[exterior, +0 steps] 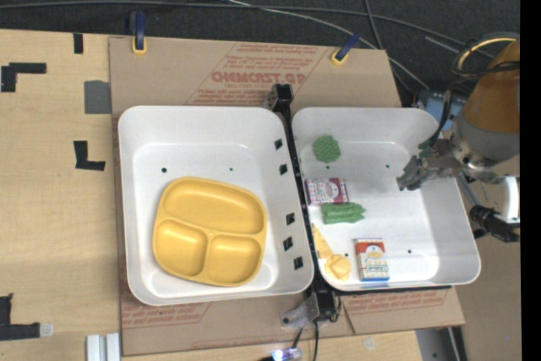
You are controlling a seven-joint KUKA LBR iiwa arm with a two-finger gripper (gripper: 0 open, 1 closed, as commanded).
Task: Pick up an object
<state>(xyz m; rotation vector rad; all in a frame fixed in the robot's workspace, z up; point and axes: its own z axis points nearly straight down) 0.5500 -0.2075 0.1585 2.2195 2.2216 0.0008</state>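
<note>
White bins sat side by side on the table. From the camera above, the claw point(412, 175) hung by the right bin's point(397, 118) right edge; I could not tell how it stood. A green block point(342, 213) lay left of it, long side running left-right.

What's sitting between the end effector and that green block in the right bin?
Nothing visible. The end effector is at the right bin's right side; bare white floor lies between it and the green block.
</note>
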